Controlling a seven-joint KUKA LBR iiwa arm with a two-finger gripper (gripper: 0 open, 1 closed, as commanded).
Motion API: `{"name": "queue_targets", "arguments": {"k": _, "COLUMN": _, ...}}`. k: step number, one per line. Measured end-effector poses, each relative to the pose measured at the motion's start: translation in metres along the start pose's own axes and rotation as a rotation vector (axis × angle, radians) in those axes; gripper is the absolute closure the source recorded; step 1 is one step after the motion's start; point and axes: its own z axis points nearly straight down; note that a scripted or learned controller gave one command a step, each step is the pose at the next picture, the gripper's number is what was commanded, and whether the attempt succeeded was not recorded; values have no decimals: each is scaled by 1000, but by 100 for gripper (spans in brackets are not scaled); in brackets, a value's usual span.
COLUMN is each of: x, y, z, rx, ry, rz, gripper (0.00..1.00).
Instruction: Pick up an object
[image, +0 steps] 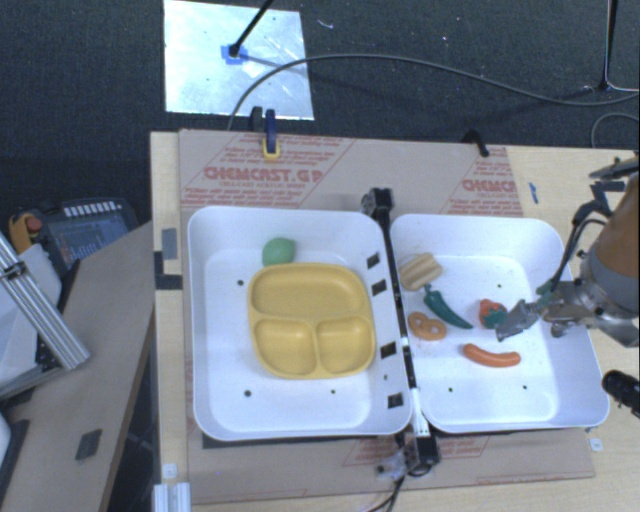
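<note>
Jaws (512, 322): low over the right bin (530, 410), near its right side, reaching in from the right on the grey arm (612, 262). Cannot tell from this view whether they are open or closed; nothing is visibly held between them. The jaws tip sits just beside the orange-red piece (489, 311), possibly touching it; contact cannot be confirmed.

Counts:
- White bins: 2, side by side on the table (170, 300), joined by a black strip down the middle.
- Left bin (215, 400): 1 yellow divided plate (305, 320) with three compartments, roughly centred; 1 small green object (279, 251) just beyond the plate's far edge, touching or nearly touching it.
- Right bin: 5 toy food items. 1 tan bread-like piece (419, 270) at upper left; 1 green pepper (443, 307) below it, lying at a slant; 1 orange pretzel (427, 327) just left of the pepper's lower end; 1 orange-red piece right of the pepper, near the jaws; 1 orange sausage (491, 355) lying flat, in front of the jaws and apart from them.
- Candidate pick items are all in the left and middle of the right bin, well apart from its near wall.

Writing: the brown sheet (330, 165) under the bins carries red print reading "CHEMCAST", followed by letters that look like "GP"; the same print repeats at the right, partly cut off. Blue and yellow clamp (270, 135): 1, at the sheet's far edge.
</note>
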Motion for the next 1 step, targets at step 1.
{"name": "queue_targets", "arguments": {"k": 1, "x": 0, "y": 3, "z": -6, "rx": -12, "ry": -3, "rz": -4, "gripper": 0}}
